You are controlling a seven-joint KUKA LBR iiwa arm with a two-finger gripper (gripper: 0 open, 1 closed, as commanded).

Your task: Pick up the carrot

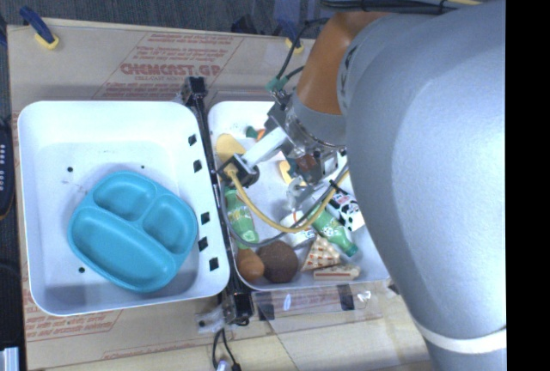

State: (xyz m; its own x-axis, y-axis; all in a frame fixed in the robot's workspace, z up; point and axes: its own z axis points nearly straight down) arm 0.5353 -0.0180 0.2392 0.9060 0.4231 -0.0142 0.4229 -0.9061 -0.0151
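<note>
My gripper (301,179) hangs low in the middle of the right bin (225,116), under the grey arm (412,146) and its orange band (331,60). A small orange patch (284,166) sits just left of the gripper; it may be the carrot, but most of it is hidden. Nothing can be made out in the gripper's grasp from this angle. Below the gripper a yellow cable (258,215) loops over the objects.
The right bin also holds a yellow piece (228,146), a green bottle (241,221), two brown round items (278,262), a waffle-like piece (322,253), a second green bottle (335,236) and a black-and-white toy (346,210). The left bin (34,189) holds a blue divided plate (133,228).
</note>
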